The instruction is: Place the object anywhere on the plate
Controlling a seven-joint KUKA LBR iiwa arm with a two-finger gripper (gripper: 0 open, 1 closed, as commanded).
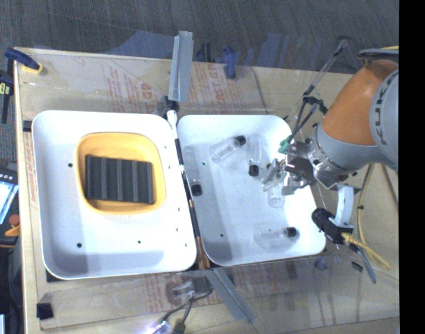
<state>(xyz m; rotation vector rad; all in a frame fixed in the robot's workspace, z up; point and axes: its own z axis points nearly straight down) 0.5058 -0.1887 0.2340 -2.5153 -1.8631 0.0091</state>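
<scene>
The pincer point(276, 176) hangs low over the right bin point(226, 235), near its right wall, and whether its fingers are spread or closed cannot be told — clear parts blur together there. Three clear vials with black caps lie in that bin: one point(227, 147) toward the upper left of the pincer, one point(265, 167) just beside it, touching or nearly so, and one point(275, 236) well below it near the front wall. The yellow plate point(120, 145) sits in the left bin point(59, 242), a dark ribbed block point(119, 179) on it. Both bins rest on a pale wooden table point(94, 78) — dark carpet beyond.
</scene>
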